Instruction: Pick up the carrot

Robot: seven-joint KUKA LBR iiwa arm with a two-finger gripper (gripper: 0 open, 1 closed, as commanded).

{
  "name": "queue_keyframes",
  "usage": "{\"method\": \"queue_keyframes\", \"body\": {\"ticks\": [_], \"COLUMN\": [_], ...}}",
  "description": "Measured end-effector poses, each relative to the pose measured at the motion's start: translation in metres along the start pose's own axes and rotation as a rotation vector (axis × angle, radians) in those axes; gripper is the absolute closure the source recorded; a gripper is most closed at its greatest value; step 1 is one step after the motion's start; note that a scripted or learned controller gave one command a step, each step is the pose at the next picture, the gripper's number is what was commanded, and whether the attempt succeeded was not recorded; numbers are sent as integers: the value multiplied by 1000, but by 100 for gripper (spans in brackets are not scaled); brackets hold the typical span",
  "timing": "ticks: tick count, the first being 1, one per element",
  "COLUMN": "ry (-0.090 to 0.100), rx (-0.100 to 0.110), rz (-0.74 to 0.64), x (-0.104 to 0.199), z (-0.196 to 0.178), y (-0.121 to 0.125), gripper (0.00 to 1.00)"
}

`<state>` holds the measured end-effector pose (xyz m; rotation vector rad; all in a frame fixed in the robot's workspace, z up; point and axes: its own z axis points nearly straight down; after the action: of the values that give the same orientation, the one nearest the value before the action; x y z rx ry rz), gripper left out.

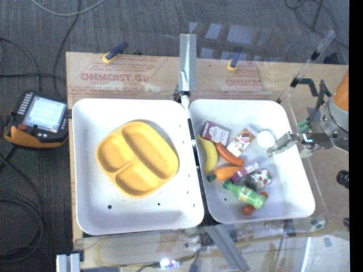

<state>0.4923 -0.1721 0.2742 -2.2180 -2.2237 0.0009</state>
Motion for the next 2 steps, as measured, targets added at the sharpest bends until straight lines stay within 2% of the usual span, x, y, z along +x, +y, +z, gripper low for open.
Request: {"method": "queue_keyframes", "body": {"ticks": [1,2], "ry": [-1,-2], "rx": [-2,0], "rz": [0,-5], "x": [36,28], "z": [-50,-22], "y": [7,33], "gripper": [0,0]}}
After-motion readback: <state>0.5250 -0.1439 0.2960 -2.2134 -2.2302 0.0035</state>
